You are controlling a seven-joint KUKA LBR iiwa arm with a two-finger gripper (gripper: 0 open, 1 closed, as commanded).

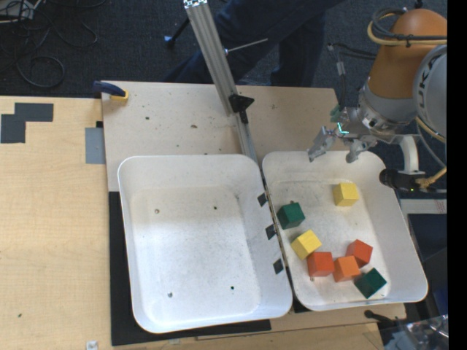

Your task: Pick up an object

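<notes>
Below the open metal gripper (337, 148), smooth painted cubes (346, 193).

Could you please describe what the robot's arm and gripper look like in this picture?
The arm has a grey casing with a broad orange band above the wrist. Tan and dark cables loop over the top of the orange section. The gripper is metallic grey with two slim fingers, and a small teal-green light or mark shows on its body near the wrist.

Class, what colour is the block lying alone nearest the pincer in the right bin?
Yellow block, seen in the camera view.
</notes>
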